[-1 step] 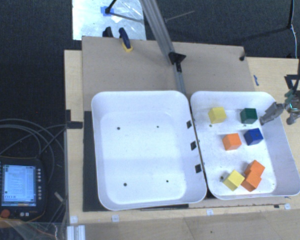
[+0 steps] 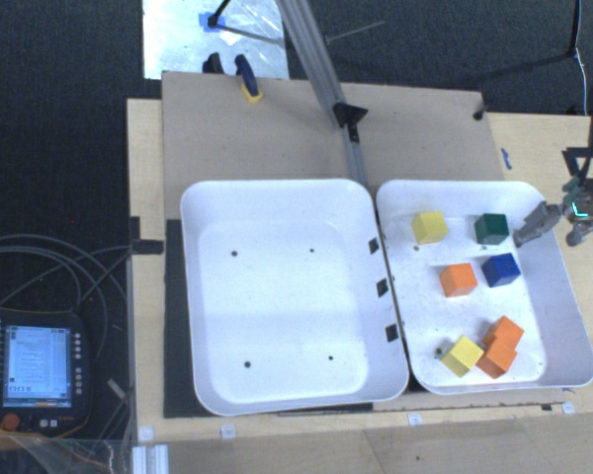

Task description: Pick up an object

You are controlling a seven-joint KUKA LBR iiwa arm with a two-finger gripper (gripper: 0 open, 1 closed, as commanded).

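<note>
The right white bin [image 2: 563, 294] holds several small cubes. A yellow cube [image 2: 430, 227] and a green cube [image 2: 491, 228] lie near its far side. An orange cube [image 2: 458, 279] and a blue cube [image 2: 500, 270] sit in the middle. Near the front lie a second yellow cube [image 2: 463, 355] and two orange cubes [image 2: 499, 346] pressed together. My gripper [image 2: 536, 225] reaches in over the bin's right rim, just right of the green cube and above the blue one. It holds nothing that I can see.
The left white bin [image 2: 203, 265] stands beside the right one, joined along a black-clipped seam. A grey pole [image 2: 316, 52] slants across the back of the bench. A teach pendant [image 2: 35, 368] with cables lies on the floor at left.
</note>
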